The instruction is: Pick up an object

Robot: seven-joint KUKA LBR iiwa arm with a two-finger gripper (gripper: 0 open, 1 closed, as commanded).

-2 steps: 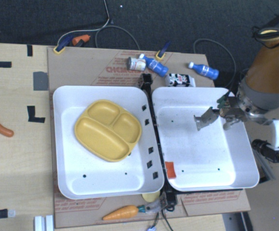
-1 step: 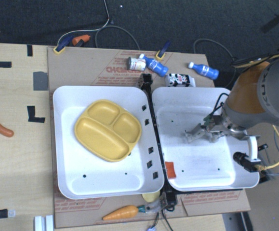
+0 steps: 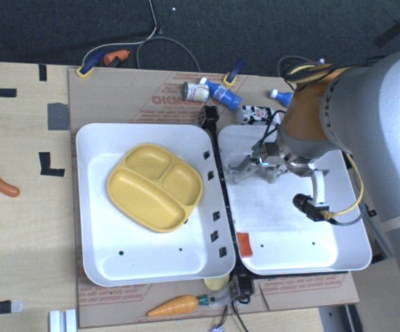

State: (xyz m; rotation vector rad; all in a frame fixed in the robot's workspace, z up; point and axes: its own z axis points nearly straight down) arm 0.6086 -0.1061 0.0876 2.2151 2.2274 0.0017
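- Orange-red, a sausage (image 3: 1,180) lies on the wooden bench (image 3: 20,241) at the far left, well apart from the bins.
- Black tape marks (image 3: 50,163) sit on the wood between the sausage and the cardboard sheet (image 3: 117,92).
- An orange-handled clamp (image 3: 103,59) grips the cardboard's upper left corner.
- The left bin (image 3: 103,261) holds a yellow plate (image 3: 155,186) with three compartments, lying flat near the bin's middle.
- A carrot (image 3: 174,306) lies on the cardboard just below the left bin's lower edge.
- A white bottle (image 3: 196,90) and a blue clamp (image 3: 225,94) lie on the cardboard above the bins.
- A small orange tag (image 3: 243,244) sits at the right bin's lower left, beside the divider.
- The right bin (image 3: 338,254) has the gripper (image 3: 244,169) low over its upper left part, near the divider.
- Whether the fingers are spread or closed cannot be told, and nothing can be made out between them.
- The grey arm (image 3: 369,116) with its orange band (image 3: 303,113) reaches in from the right over the right bin.
- A black cable plug (image 3: 309,206) hangs from the wrist above the right bin's floor.
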